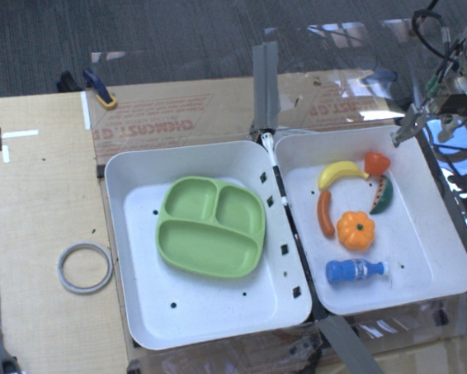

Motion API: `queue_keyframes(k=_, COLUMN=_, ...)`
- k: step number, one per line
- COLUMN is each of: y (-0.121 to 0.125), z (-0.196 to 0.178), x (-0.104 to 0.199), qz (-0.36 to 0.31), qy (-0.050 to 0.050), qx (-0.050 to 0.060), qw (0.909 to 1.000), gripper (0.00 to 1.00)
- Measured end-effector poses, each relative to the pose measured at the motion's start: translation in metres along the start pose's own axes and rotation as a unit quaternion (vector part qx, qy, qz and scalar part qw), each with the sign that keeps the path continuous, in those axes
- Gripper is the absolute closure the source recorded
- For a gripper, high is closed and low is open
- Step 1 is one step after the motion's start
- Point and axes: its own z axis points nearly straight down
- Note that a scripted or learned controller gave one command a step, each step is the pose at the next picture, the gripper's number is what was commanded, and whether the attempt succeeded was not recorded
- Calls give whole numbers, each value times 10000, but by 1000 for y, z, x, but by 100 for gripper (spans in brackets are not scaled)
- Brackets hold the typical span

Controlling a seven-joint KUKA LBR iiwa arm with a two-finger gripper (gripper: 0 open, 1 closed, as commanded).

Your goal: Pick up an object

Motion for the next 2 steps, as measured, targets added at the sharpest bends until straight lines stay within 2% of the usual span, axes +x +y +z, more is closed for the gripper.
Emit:
queue_keyframes(k=1, y=51, z=41, x=21, qz=-17, qy=-10, qx=-5, qw=10000, gripper=0)
queue_keyframes(k=2, y=33, z=145, x=35, qz=4, qy=-2, qx=2, qw=10000, gripper=0)
